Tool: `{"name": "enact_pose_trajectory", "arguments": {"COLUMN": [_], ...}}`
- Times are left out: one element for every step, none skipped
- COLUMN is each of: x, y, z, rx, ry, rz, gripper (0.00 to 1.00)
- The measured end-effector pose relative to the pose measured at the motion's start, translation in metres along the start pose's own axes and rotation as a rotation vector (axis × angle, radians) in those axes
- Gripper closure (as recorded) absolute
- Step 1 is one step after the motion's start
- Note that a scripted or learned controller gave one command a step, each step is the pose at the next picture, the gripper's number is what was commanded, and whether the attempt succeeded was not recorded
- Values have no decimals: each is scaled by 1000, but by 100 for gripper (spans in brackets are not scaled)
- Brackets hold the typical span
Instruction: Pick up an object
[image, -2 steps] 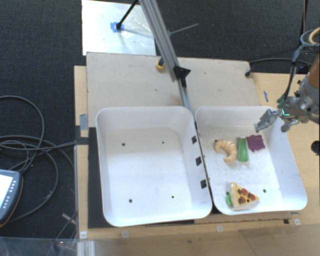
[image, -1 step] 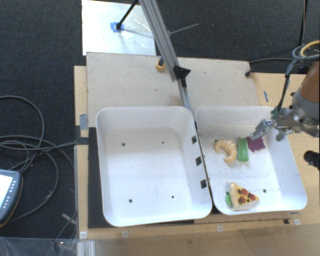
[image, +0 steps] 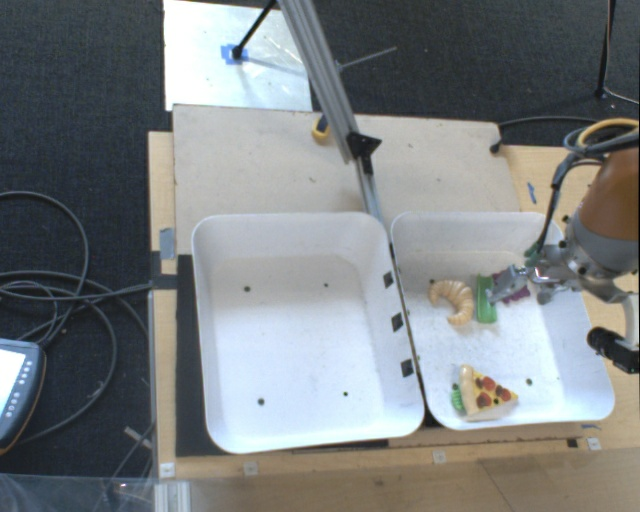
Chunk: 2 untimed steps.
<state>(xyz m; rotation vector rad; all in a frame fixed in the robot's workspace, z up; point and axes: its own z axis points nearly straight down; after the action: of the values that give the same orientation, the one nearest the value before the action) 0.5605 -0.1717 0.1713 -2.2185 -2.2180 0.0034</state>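
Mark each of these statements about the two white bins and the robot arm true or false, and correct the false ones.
1. The croissant lies in the right bin. True.
2. The pizza slice lies in the left bin. False: it is in the right bin, near its front edge.
3. A green block sits right beside the croissant. True.
4. The gripper is over the left bin. False: it is over the right bin, next to the green block.
5. The pizza slice touches the croissant. False: bare bin floor separates them.
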Motion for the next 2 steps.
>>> {"name": "enact_pose_trajectory", "arguments": {"x": [-1,-2], "y": [0,2], "z": [63,48], "rx": [0,-9], "ry": [0,-2], "rz": [0,1], "gripper": [0,100]}}
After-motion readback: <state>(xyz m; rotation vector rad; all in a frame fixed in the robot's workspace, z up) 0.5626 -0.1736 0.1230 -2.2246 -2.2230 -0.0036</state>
